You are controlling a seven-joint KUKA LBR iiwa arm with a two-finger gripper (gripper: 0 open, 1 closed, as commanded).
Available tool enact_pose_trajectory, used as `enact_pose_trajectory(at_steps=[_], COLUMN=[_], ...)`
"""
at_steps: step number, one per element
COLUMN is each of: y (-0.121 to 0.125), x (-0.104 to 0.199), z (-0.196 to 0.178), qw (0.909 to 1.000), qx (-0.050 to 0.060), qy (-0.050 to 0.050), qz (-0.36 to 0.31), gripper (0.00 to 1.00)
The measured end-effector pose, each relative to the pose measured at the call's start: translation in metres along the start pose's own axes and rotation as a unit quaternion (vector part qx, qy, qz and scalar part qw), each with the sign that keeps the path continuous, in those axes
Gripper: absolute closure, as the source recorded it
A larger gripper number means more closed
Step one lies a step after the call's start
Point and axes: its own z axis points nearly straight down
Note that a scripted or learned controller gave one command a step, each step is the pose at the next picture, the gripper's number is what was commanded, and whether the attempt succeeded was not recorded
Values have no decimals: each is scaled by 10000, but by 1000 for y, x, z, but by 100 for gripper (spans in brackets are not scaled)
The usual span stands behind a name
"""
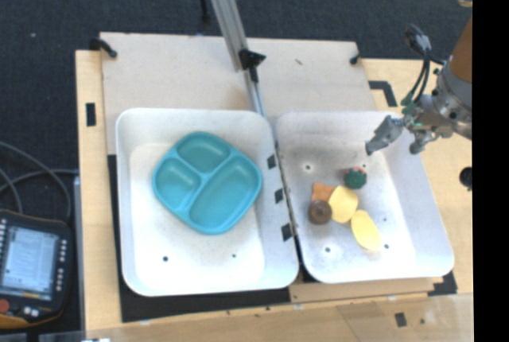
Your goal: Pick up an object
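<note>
Jaws spread wide, nothing between, gripper (400,135) above right bin (413,241) top edge. Step: reaching. Toys lie lower: green ball (355,178), yellow pieces (344,204). Next: go down, close on one.

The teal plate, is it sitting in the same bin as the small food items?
No, the teal plate lies alone in the left bin, while the small food items are clustered in the right bin.
</note>
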Motion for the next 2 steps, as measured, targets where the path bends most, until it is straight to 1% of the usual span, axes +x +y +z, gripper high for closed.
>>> enact_pose_trajectory(at_steps=[1, 2], y=[0, 5], x=[0, -5], z=[0, 60], qw=[10000, 10000], qx=[-3, 33], qy=[1, -10], qz=[3, 24], gripper=[0, 0])
